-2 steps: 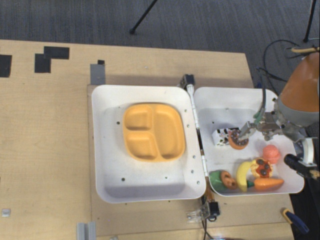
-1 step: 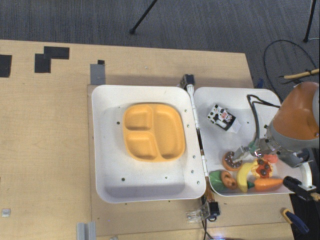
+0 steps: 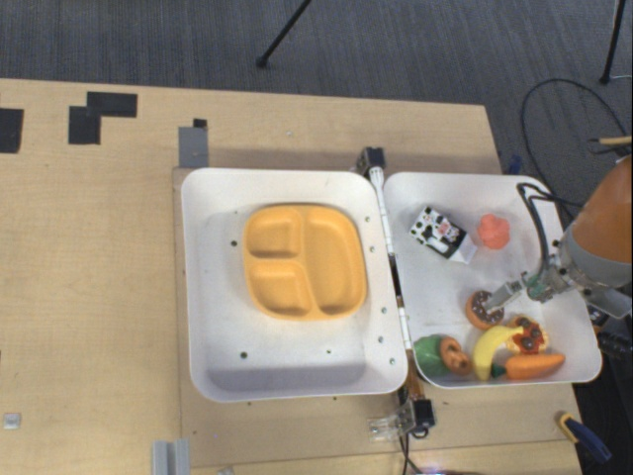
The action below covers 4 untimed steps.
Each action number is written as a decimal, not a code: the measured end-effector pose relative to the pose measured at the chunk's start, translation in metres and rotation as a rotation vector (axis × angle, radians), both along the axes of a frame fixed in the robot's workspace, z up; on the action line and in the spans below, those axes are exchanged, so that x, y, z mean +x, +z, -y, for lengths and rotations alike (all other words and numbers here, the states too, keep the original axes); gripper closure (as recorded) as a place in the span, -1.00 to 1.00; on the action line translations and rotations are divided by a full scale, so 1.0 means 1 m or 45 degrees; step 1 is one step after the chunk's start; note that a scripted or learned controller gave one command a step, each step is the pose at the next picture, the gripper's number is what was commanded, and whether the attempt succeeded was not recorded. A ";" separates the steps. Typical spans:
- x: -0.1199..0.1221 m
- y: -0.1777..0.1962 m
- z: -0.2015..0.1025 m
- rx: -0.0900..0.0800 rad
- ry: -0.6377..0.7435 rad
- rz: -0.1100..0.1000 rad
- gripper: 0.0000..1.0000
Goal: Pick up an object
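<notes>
The right bin holds several toy foods. A black-and-white spotted box lies near its back left, and a pink round piece sits to its right. A chocolate donut lies mid-bin. Along the front edge are a green pepper, a brown ring-shaped piece, a yellow banana, a small red-topped piece and an orange carrot. My gripper reaches in from the right, low over the bin, its tip just right of and above the donut. Nothing is seen held in it.
The left bin carries a yellow divided plate. A central hinge rail separates the bins. The arm's body and black cable overhang the right bin's right side. Wooden bench surrounds both bins.
</notes>
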<state>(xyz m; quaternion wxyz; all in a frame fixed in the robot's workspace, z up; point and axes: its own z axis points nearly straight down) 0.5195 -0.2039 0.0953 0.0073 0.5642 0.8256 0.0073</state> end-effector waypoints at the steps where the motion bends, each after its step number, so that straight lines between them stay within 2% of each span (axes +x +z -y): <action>1: -0.019 0.004 -0.051 -0.036 0.287 0.033 -1.00; 2: -0.016 0.004 -0.100 -0.030 0.203 0.027 -1.00; 3: 0.008 0.003 -0.092 -0.021 0.838 0.022 -1.00; 4: 0.073 0.043 -0.099 -0.016 0.773 -0.015 -1.00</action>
